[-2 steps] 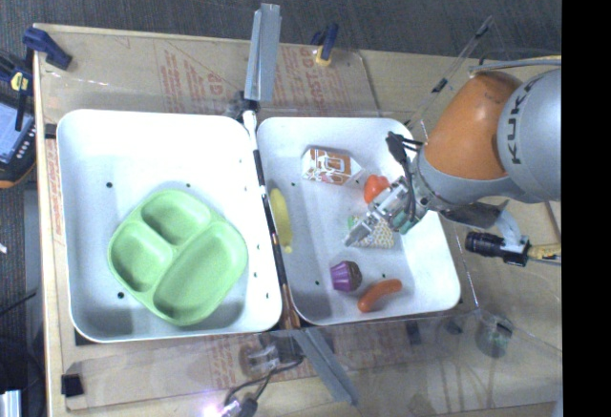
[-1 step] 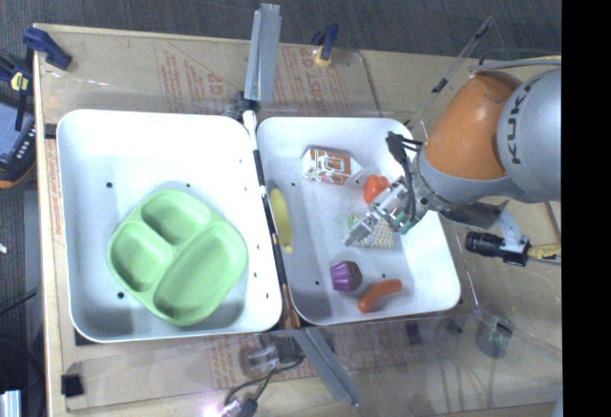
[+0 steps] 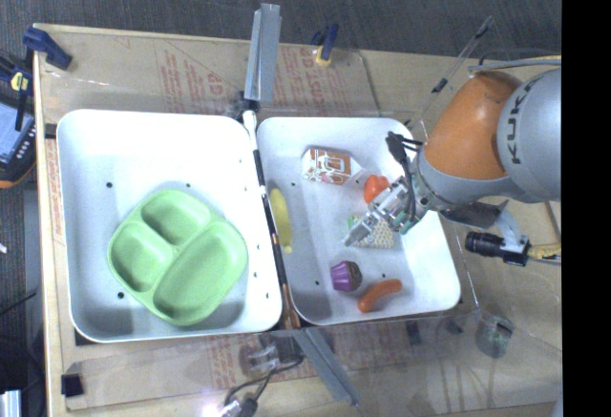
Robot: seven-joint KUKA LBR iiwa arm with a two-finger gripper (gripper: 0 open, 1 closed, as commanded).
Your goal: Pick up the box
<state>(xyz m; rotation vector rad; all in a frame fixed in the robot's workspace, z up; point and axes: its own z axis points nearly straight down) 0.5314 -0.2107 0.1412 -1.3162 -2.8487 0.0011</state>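
Box (image 3: 330, 165) lies in the far part of the right bin (image 3: 434, 286), up and left of the gripper (image 3: 368, 232), long axis running left-right; whether the gripper is apart or together I cannot tell.

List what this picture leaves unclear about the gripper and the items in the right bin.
- Gripper: camera view; too small and blurred to tell how its fingers stand or whether it touches anything.
- Box: its print is too small to read.
- Orange item: partly covered by the arm's wrist, so its shape is unclear.
- Right bin: its right wall is partly hidden under the arm.
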